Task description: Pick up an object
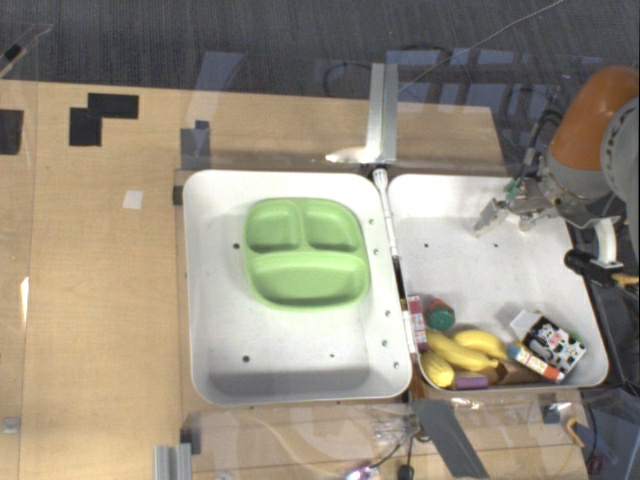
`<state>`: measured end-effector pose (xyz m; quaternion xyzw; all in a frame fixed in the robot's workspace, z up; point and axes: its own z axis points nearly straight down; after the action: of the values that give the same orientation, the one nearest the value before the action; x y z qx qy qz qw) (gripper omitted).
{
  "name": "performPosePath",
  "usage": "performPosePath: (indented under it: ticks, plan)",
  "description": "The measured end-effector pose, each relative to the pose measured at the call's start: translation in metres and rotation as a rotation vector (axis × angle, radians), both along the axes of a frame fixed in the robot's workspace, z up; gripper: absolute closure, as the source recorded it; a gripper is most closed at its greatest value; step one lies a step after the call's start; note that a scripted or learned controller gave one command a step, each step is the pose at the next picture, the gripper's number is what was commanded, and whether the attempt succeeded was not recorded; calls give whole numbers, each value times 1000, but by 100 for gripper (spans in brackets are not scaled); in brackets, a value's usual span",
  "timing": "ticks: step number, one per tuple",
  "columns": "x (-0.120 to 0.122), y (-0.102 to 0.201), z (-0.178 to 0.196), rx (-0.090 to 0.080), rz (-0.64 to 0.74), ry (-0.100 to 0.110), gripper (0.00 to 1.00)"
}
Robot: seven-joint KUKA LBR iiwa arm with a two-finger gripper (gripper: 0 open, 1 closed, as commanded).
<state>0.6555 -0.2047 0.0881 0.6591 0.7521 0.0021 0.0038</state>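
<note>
The metal two-finger tool (pixel 503 211) hangs over the right white bin's (pixel 470 278) far corner, fingers spread, holding nothing. Yellow plastic bananas (pixel 462 353) crowd its near edge among small, hard-to-identify toys. The arm is cut off at right.

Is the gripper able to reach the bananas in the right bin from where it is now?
Probably yes. The gripper hangs over the bare upper part of the right bin, and the bananas lie uncovered at its lower edge, with only small items crowded beside them.
</note>
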Motion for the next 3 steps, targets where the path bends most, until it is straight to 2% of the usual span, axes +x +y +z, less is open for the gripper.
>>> performPosePath:
  ticks: [1, 2, 3]
  plan:
    - [16, 57, -1, 1, 34, 0, 0]
    - [19, 59, 15, -1, 40, -11, 100]
    - [19, 59, 15, -1, 40, -10, 0]
